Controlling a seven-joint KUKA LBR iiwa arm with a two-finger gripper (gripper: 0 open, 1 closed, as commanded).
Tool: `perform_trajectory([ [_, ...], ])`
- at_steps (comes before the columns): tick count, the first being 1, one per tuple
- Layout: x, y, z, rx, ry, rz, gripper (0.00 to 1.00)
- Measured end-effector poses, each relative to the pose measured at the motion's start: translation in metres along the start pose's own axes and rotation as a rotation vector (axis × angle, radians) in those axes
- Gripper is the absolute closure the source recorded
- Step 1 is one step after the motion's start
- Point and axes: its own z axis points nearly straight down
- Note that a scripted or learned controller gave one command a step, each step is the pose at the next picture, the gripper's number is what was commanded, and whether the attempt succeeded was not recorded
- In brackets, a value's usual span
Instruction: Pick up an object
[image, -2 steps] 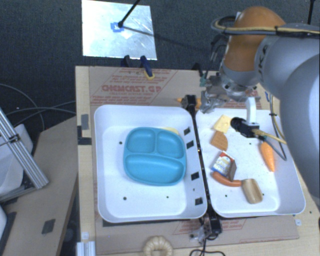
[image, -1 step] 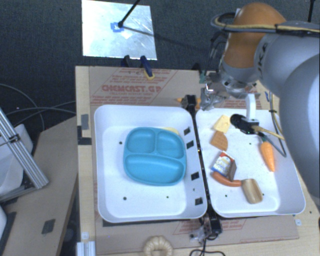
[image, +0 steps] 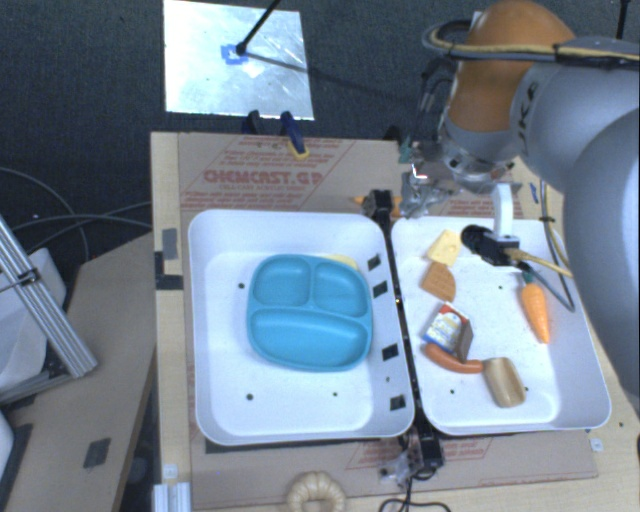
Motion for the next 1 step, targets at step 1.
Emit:
perform_trajectory([
  [1,-0.0097,0.0009,-0.0046,0.001,0.0,0.006,1.0],
])
